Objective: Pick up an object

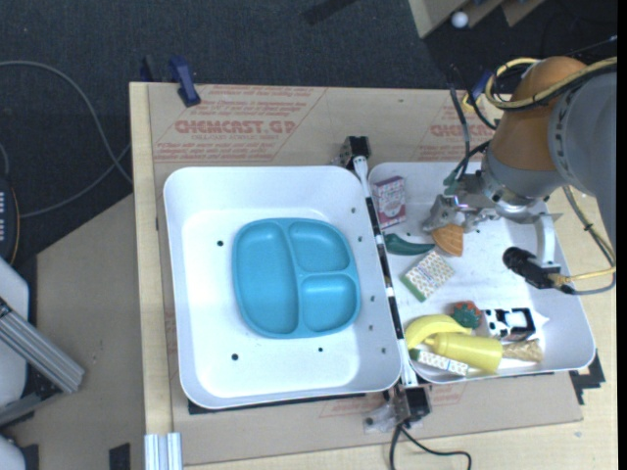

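The left bin [196, 262] carries a blue divided plate [294, 275] lying flat at its middle, well apart from the clutter, so nothing there competes for the arm. The right bin [568, 302] holds the candidates, packed close. A yellow banana [431, 327] and a yellow bottle [468, 351] lie touching at 6 o'clock. A small red-and-white carton [390, 198] stands at 10 o'clock against the dividing wall. A patterned packet [428, 275] sits near the centre. The gripper [453, 213] hangs at 12 o'clock of that bin, right over a small tan, rounded object [449, 239], the likely target; whether the jaws are parted or clenched I cannot tell.
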Robot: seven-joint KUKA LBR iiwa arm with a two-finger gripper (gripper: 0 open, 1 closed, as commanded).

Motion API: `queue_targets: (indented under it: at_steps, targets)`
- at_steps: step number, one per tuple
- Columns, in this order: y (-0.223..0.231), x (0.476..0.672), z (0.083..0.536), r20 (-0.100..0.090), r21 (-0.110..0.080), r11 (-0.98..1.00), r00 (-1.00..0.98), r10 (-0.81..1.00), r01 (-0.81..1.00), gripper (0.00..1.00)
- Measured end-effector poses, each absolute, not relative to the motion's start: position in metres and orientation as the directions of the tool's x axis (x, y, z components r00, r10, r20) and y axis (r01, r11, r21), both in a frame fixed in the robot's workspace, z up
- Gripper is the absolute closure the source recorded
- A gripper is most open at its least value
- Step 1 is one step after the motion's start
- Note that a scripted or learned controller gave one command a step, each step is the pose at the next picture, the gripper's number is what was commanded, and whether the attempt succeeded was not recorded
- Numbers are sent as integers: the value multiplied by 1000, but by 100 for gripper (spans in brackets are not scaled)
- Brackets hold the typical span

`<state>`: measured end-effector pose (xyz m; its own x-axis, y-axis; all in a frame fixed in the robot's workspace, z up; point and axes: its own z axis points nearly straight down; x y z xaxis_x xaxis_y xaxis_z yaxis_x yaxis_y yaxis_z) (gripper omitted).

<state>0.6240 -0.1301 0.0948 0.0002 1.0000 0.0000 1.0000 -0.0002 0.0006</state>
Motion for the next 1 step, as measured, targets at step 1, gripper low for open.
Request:
queue_targets:
  at_steps: [1]
  targets:
    - [-38, 607, 185, 1, 2, 2, -2, 1000, 1000, 100]
